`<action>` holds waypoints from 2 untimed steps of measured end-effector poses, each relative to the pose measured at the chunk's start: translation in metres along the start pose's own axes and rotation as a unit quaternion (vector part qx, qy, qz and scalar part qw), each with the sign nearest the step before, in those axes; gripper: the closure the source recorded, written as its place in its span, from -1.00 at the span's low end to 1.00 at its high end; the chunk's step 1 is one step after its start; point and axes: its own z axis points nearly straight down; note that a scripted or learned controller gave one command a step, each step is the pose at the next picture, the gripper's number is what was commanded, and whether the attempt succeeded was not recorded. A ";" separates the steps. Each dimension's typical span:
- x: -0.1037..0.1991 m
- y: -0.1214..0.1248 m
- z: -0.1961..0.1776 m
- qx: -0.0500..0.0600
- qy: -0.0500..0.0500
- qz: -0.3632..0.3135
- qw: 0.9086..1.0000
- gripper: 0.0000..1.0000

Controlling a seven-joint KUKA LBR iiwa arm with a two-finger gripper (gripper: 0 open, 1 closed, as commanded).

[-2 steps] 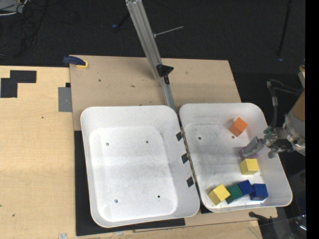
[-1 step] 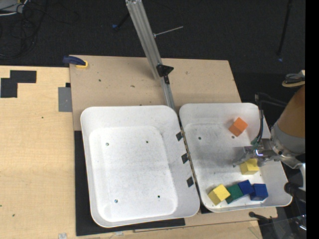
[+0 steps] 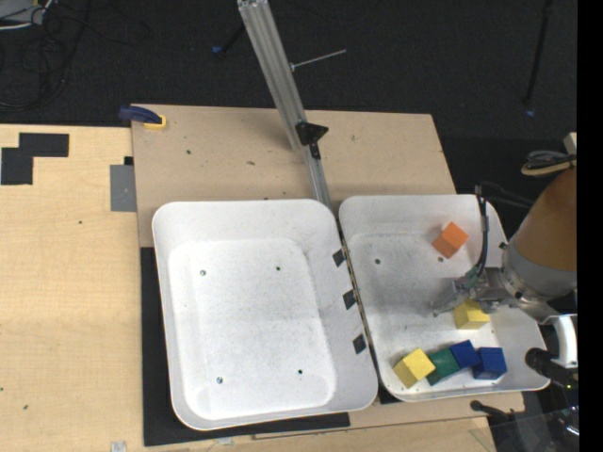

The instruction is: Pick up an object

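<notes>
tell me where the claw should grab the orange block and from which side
Take the orange block across two opposite flat side faces, coming straight down from above. It sits alone in the right bin, apart from the other blocks, so both faces look free. It appears turned at an angle to the bin walls, so the claw would likely need rotating to match.

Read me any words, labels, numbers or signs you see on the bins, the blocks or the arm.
None can be read.
The orange block, yellow blocks, blue blocks and green block show plain faces.
The two white bins carry no print.
The arm shows no legible marking.
</notes>
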 end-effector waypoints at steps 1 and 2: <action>-0.001 0.001 -0.010 -0.001 0.000 0.003 1.000 1.00; -0.005 0.002 -0.052 0.007 0.004 -0.002 1.000 1.00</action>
